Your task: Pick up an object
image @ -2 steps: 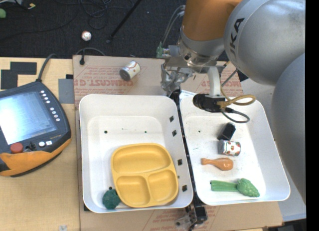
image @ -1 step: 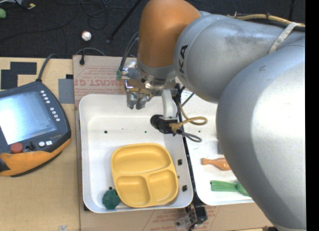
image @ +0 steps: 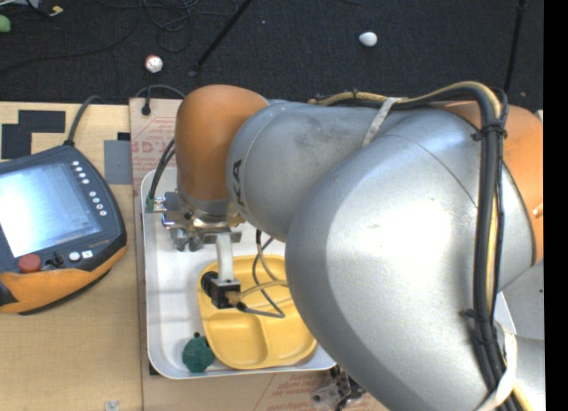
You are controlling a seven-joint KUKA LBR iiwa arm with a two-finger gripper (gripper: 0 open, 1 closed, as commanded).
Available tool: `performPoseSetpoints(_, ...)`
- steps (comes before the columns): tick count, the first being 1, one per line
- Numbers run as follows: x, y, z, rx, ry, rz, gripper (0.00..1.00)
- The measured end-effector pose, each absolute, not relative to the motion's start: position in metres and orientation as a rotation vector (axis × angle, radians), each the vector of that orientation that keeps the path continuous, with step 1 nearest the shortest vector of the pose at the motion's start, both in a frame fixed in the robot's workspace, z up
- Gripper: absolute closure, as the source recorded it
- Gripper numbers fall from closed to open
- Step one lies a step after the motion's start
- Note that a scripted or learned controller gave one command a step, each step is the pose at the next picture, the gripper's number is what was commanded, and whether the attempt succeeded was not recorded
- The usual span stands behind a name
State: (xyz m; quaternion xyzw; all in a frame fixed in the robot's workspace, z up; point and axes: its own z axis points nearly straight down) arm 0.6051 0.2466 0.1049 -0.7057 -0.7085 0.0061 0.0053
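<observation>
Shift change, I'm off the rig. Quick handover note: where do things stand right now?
Gripper: low over the far end of the left bin, just beyond the yellow tray. Open or shut can't be told from this view.
Objects: the tray lies in the bin, and a green lump sits in the bin's near left corner by the tray's edge.
Done: nothing visibly lifted.
Left: grasp an object and lift it clear.

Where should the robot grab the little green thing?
Probably from straight above, pinching the green lump across its rounded middle. It sits in a corner of the white bin, tight beside the yellow tray, so coming in sideways looks cramped.
</observation>
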Motion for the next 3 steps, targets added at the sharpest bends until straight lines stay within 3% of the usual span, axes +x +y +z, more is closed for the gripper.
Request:
performPoseSetpoints(1, 0.646, 0.182, 0.145, -2.229, -2.218, 0.001, 1.00)
performPoseSetpoints(2, 0.645, 0.247, 0.282, -2.218, -2.229, -0.019, 1.00)
performPoseSetpoints(3, 0.529, 0.244, 0.525, -2.220, -2.227, -0.025, 1.00)
